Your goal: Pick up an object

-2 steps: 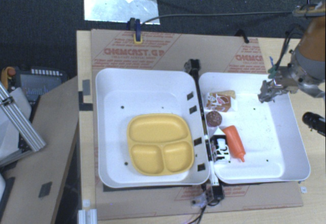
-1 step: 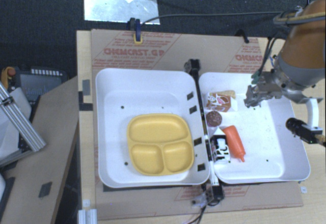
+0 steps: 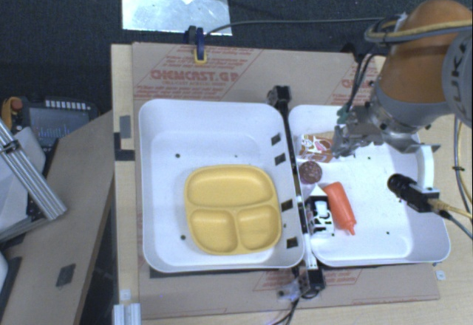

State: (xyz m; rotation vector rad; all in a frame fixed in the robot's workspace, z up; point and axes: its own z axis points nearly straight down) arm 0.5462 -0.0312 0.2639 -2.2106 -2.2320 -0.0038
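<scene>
The right bin [image 3: 384, 242] holds an orange carrot-shaped toy [image 3: 341, 206] lying near its middle. A small black-and-white object [image 3: 319, 214] sits just left of the toy. A brown round piece [image 3: 310, 171] lies above them. A white item with red-brown print [image 3: 318, 145] rests at the bin's far left. My gripper [image 3: 346, 140] hangs over the far part of this bin, right beside the printed item and above the carrot toy. The grey wrist and orange band [image 3: 425, 50] hide what is under them.
The left bin [image 3: 162, 131] carries a yellow three-part plate [image 3: 231, 208]. A black divider with clips [image 3: 290, 161] runs between the bins. A black fitting [image 3: 411, 193] juts over the right bin's right side. Cardboard lies under both bins.
</scene>
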